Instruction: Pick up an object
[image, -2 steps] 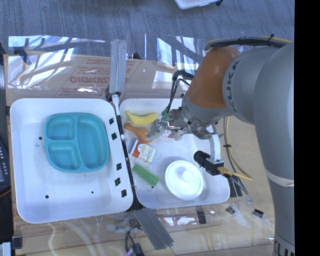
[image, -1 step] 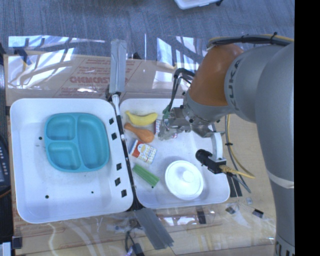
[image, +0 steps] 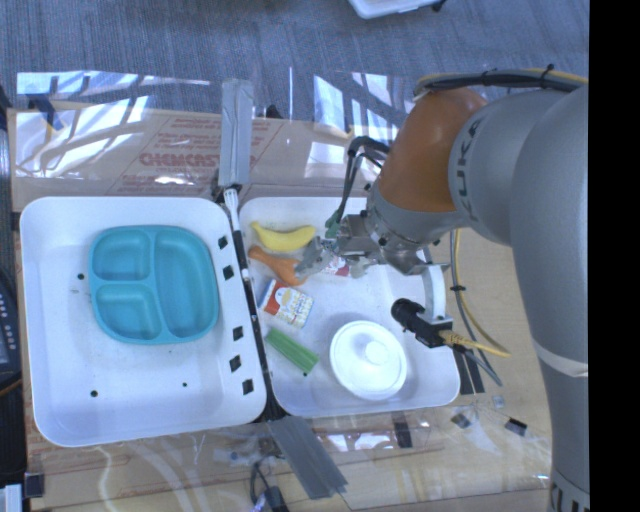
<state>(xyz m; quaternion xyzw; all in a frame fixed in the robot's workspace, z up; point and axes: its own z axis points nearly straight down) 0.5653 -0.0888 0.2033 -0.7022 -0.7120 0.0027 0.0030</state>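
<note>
My gripper hangs low over the back left of the right bin, its grey fingers reaching left toward an orange carrot. A yellow banana lies just behind the carrot. Whether anything sits between the fingers is unclear from this slant. In front of them lies a small white and orange carton, then a green stick-shaped piece. A white round lidded bowl stands in the bin's front middle. A red item peeks out under the wrist.
The left bin holds a teal divided plate. A black-studded divider separates the two bins. Cardboard and a grey bar lie behind the bins. The arm's bulk covers the right bin's back right.
</note>
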